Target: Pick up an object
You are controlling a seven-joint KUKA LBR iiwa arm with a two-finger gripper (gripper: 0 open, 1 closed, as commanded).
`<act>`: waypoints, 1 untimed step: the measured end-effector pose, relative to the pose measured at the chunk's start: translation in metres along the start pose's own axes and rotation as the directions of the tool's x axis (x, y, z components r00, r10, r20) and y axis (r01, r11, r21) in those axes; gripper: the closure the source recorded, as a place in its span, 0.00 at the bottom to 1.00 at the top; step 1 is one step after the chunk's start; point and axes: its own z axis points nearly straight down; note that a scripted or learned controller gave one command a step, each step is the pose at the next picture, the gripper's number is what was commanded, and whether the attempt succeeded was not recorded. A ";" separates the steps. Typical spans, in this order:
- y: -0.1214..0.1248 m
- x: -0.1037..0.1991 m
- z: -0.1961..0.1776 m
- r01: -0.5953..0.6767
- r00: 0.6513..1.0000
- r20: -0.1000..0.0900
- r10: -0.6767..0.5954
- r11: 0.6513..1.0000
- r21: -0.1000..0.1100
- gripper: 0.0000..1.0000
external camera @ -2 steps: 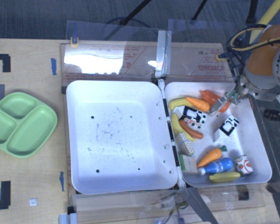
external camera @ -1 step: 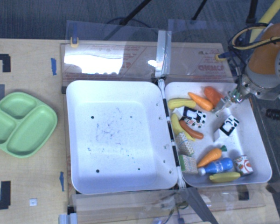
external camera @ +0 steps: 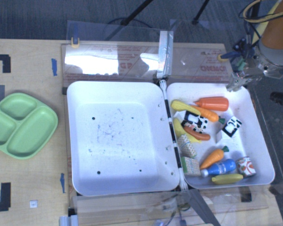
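The right bin (external camera: pixel 262 140) is full of toys. At its near edge lie a yellow banana (external camera: pixel 227 178), a blue bottle (external camera: pixel 220 168) and a small can (external camera: pixel 245 166). Just behind them sit a small carrot (external camera: pixel 212 157) and a box (external camera: pixel 190 165). Farther back are a black-and-white cube (external camera: pixel 231 126), a spotted block (external camera: pixel 195 121), a yellow toy (external camera: pixel 185 106) and a fat orange toy (external camera: pixel 213 103). The toys lie close together, and many touch.

The left bin (external camera: pixel 118 135) is beside it. A green plate (external camera: pixel 21 124) sits well apart, on the bench (external camera: pixel 33 51) to the left.

The gripper (external camera: pixel 237 82) is at the far right corner of the right bin, above the rim. It touches no toy and holds nothing. I cannot tell how wide it is. The fat orange toy is the nearest one to it.
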 end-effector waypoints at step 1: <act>0.000 0.000 0.000 0.000 1.000 0.000 0.000 1.000 0.000 0.00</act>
